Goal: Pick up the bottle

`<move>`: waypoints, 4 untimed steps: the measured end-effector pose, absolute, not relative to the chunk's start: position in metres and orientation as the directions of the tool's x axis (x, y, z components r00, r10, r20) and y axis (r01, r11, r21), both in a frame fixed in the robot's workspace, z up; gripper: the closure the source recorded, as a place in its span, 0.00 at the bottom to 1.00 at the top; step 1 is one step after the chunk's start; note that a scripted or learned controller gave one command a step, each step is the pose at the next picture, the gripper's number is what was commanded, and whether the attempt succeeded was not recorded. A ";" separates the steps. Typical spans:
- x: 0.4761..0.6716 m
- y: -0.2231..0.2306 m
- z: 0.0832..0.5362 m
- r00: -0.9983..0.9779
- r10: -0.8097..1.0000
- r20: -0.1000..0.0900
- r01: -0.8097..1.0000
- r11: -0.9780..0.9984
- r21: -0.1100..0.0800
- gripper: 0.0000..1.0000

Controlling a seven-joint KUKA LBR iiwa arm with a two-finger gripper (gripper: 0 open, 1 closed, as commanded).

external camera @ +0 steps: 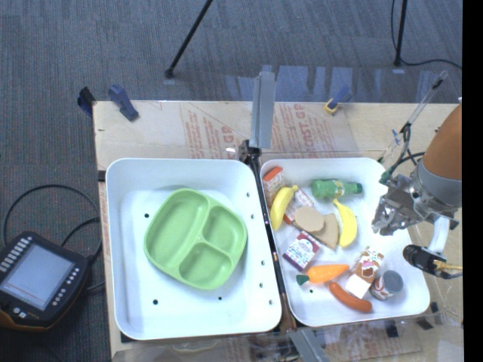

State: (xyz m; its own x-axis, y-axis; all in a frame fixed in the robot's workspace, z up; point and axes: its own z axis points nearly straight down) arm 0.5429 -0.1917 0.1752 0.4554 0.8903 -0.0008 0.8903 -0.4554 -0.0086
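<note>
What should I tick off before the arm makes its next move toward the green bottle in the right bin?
1. Bottle in sight: ok. The green bottle lies on its side near the far edge of the right bin.
2. Bottle free of neighbours: not ok. A banana lies just in front of it.
3. Claw over the bottle: not ok. The claw is at the bin's right side, off to the bottle's right and nearer the camera.
4. Claw holding anything: cannot tell; nothing is seen between its fingers.
5. Path to the bottle: ok, as far as the view shows; bare bin floor lies between.
6. Left bin uninvolved: ok. It holds a green divided plate.
</note>
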 end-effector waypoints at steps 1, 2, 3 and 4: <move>0.596 -0.191 0.111 0.557 0.831 -0.002 0.831 -0.557 -0.009 1.00; 0.540 -0.152 0.136 0.534 0.845 -0.001 0.845 -0.534 -0.009 1.00; 0.590 -0.129 0.201 0.688 0.726 -0.004 0.726 -0.688 -0.006 1.00; 0.546 -0.095 0.153 0.646 0.763 -0.005 0.763 -0.646 -0.010 1.00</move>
